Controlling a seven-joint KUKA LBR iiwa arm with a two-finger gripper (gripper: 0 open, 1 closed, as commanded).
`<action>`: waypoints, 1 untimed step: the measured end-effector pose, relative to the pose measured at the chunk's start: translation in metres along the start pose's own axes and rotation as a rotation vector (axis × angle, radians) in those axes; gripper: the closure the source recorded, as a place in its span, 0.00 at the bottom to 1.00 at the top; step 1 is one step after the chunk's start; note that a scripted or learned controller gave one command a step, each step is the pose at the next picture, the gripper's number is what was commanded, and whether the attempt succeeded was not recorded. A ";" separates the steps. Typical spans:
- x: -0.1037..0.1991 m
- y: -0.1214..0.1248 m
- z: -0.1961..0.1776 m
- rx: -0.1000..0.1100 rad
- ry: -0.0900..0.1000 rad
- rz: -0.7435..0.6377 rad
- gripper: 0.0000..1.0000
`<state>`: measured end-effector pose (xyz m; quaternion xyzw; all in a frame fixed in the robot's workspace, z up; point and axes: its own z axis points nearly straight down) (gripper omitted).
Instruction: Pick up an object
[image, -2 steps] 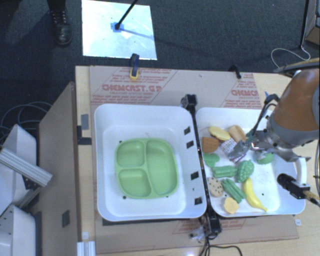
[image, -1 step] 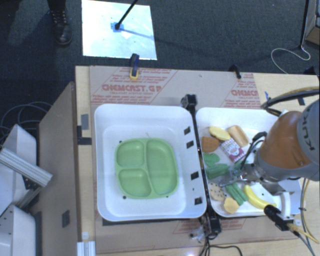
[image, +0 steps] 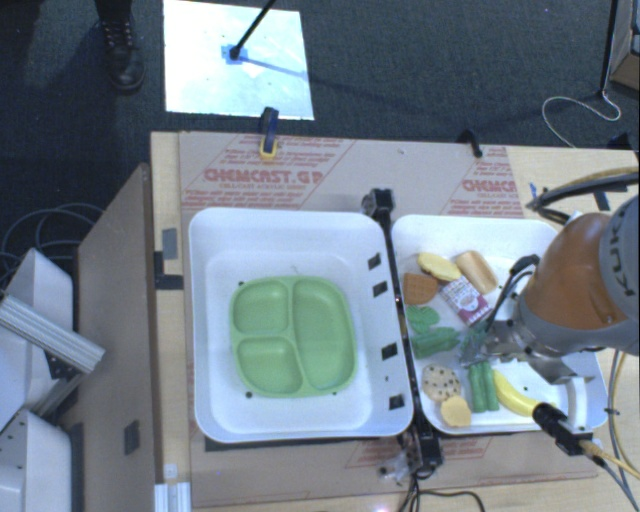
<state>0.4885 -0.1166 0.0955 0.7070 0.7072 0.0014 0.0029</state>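
Approach step of the pick, by the look of it: grey arm with orange band reaching into the right-hand shallow white bin (image: 500, 228), end effector (image: 478, 350) lowered among a clutter of toy food. Cannot tell how wide it stands; nothing seen clasped in it.

Directly under and touching it, or so it seems, a pair of smooth dark-green plastic pods (image: 483, 388), the likeliest target. Just right of those, a glossy curved yellow banana (image: 515, 394). Left of the end effector, a flat round speckled biscuit (image: 437, 380) and a crinkled green leafy piece (image: 430, 335). Beyond it, a pink-and-white printed packet (image: 462, 297) and a tan bread roll (image: 477, 268).

Well to the left, in the other bin, a matte pale-green divided plate (image: 293, 335).

Next, probably: settle squarely over one slim, slippery pod, close, then lift straight up without dragging neighbours.
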 end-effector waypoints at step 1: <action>0.012 0.083 -0.074 -0.009 0.000 -0.008 1.00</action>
